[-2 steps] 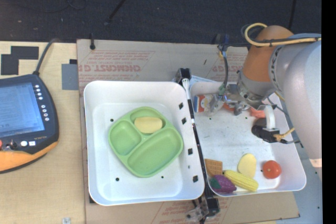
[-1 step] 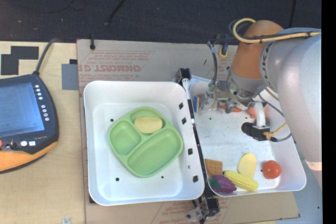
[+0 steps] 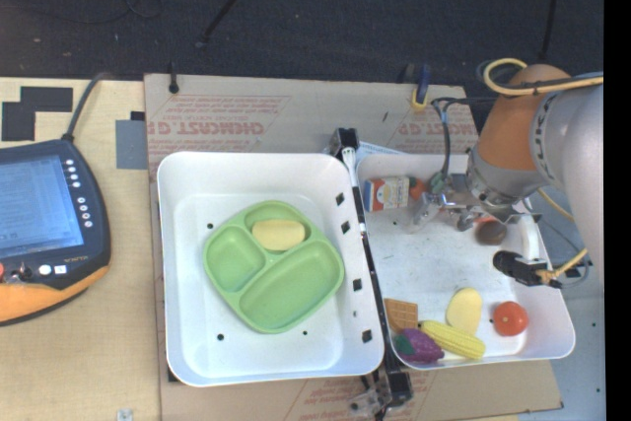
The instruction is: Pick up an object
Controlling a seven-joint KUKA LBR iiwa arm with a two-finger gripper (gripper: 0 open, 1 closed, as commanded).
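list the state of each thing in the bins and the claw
green tray: flat in left bin, right way up
yellow item: in the tray's top compartment
carton: lying in right bin
tomato: loose, right bin
corn: lying flat
claw: low over right bin, grip unclear

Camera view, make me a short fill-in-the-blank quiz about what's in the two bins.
1. The green divided plate lies in the ____ bin.
2. The pale yellow food piece sits in one of the plate's ____ compartments.
3. The toy corn cob lies beside a ____ bunch of toy grapes.

Missing words: left; smaller; purple
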